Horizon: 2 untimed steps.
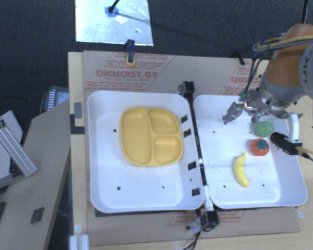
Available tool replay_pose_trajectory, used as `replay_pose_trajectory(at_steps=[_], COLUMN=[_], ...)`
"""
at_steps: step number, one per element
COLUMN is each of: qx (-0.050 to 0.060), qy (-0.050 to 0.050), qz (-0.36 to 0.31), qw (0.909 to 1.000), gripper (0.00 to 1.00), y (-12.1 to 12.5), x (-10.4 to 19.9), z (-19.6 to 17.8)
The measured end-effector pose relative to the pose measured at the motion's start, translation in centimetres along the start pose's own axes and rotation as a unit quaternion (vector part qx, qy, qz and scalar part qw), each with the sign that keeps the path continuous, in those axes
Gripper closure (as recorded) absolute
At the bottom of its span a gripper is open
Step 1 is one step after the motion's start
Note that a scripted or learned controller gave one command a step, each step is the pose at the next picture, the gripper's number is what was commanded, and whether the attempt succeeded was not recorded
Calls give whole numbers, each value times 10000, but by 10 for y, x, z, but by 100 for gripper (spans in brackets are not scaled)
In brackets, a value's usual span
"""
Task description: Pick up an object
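My gripper (246, 116) hangs over the back of the right bin (219, 191), open with nothing between its fingers. One grey finger (231, 113) points toward the bin's middle. A round green fruit (263, 127) lies just right of the gripper, partly under the wrist. In front of it sits a red tomato with a green top (259, 146). A yellow banana (241, 171) lies nearer the front of the same bin, apart from the gripper.
The left bin (109, 191) holds a yellow divided plate (150, 136) near its middle. A black-clipped divider (193, 139) runs between the bins. Cardboard (146, 72) lies beneath both. The arm fills the upper right.
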<state>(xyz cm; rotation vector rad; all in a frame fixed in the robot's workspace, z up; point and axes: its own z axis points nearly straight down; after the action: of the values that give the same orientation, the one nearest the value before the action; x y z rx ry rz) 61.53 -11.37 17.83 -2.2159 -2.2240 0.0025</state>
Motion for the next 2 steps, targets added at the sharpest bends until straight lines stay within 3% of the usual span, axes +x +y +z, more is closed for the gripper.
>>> replay_pose_trajectory(at_steps=[2], qx=[-3], qy=[0], qz=[6], qw=[10000], gripper=[0], y=[6], x=[7], z=[96])
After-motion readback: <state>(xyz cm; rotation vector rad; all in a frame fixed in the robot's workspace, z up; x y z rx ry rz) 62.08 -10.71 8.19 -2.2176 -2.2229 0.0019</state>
